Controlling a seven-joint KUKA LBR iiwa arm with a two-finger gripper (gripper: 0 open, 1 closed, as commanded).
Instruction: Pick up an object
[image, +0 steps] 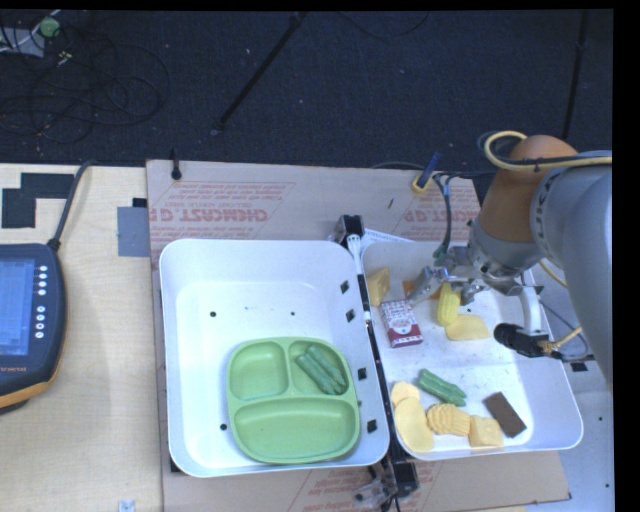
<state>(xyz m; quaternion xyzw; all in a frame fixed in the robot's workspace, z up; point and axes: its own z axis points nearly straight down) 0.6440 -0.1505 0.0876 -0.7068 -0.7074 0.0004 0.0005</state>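
Over the right bin, gripper poised low, reaching for food.
Yellow piece sits directly beneath, at the bin's twelve o'clock; its grip state I cannot tell.

red print on the cardboard sheet, along its far edge, reads upside down, roughly "ohmcrzt.ge"; nothing else legible.

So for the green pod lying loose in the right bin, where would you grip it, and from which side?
Across its narrow middle, coming straight down from above. The green pod is a slim piece lying flat and slanted on the right bin floor, so the end effector should probably close across its short width; yellow pieces crowd its lower side.
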